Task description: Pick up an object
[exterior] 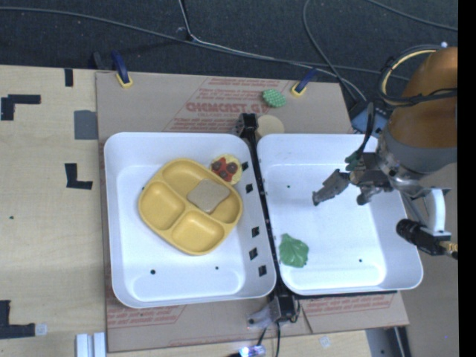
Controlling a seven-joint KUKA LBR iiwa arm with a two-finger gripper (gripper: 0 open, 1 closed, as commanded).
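- Camera view, fixed above the bench: the grey two-finger gripper (343, 188) hangs over the right shallow white bin (387, 274), near its upper middle, with its fingers spread apart and nothing between them.
- Nearest candidate for picking: a small green crumpled leaf-shaped piece (294, 251) lies on the floor of the right bin, close to its left wall and towards the near edge, well apart from the gripper.
- Handling judgement: it looks light and soft, likely a flexible toy leaf; it should give under pressure and is unlikely to break. Low profile means the fingers must reach almost to the bin floor. A pinch across its narrower width, at the raised middle, appears soundest.
- Edges: the left bin wall stands just beside the piece, so the finger on that side has little clearance; closing parallel to that wall would avoid it.
- Open room: the right bin's floor is otherwise bare, giving a free path down and leftward.
- Left white bin (123, 266) holds a yellow divided plastic tray (160, 203) bearing a tan square slab (208, 195) and a dark red berry-like cluster (225, 168).
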